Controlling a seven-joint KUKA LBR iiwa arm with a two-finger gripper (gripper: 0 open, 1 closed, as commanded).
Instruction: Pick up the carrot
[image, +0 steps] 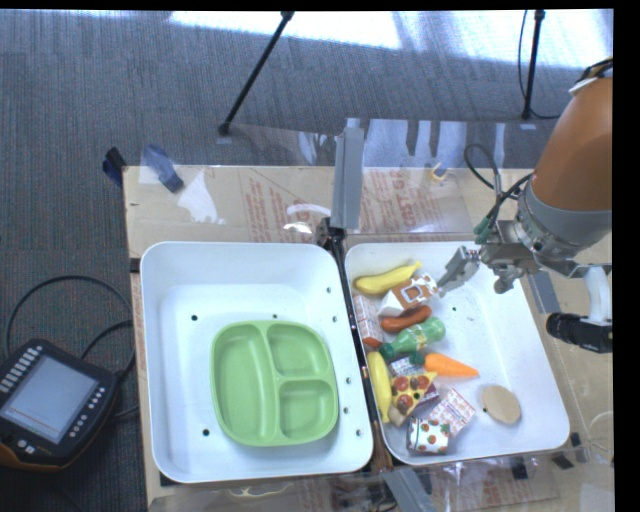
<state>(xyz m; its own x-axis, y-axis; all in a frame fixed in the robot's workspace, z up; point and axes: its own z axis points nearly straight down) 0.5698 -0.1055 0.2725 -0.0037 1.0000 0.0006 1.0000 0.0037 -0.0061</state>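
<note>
Camera view: hand (482, 268) is seen spread, nothing pinched, hovering over the right bin (525, 345) near its upper edge. Carrot (451, 366) is located below the hand and slightly left, lying flat beside the green bottle (411, 341). Green plate (274, 382) is seen far left of the hand.
</note>
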